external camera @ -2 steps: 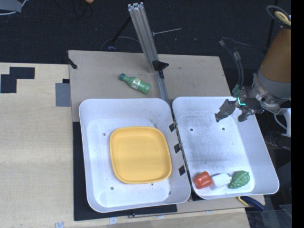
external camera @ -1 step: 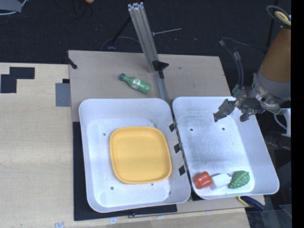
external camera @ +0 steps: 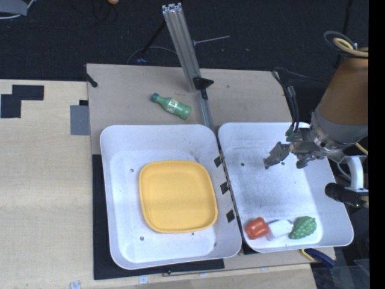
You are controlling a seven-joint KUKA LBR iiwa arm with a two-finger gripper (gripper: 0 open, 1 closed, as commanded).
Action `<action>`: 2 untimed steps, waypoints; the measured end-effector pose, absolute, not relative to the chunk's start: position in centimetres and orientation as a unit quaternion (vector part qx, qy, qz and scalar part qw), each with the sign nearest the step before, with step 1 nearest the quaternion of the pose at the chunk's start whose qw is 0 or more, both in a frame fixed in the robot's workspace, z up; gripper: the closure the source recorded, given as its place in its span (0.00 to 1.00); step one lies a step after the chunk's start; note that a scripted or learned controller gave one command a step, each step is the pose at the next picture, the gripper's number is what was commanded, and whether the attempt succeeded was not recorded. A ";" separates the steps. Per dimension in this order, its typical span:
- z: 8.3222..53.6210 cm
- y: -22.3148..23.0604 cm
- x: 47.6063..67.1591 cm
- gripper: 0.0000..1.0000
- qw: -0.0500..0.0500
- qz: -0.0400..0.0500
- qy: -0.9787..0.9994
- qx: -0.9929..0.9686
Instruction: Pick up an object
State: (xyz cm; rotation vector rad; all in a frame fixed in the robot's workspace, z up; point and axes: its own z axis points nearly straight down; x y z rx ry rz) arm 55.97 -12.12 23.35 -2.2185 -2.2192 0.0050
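The gripper (external camera: 283, 156) is seen poised over the upper part of the right bin (external camera: 264, 191), its fingers apparently parted a little with nothing seen between them. The likely targets are gathered at that bin's near edge: a red-orange piece (external camera: 257, 227), a small white object (external camera: 280, 229) and a green lumpy piece (external camera: 303, 227), all three set close together, well apart from the gripper. A clean pick would probably be served by choosing an end piece (the green one looks freest on its outer side), so that the neighbours are not nudged as the fingers close. In the left bin (external camera: 120, 161) a yellow plate (external camera: 177, 195) is laid flat. A green bottle (external camera: 171, 105) is left lying on the bench (external camera: 120, 89) behind the bins, beside a slanted aluminium rail (external camera: 183, 41); dark floor and cables are visible beyond.
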 end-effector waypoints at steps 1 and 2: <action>18.2 -11.5 55.1 0.00 0.002 0.002 -0.707 -0.707; 13.8 -11.8 55.2 0.00 0.002 0.001 -0.707 -0.707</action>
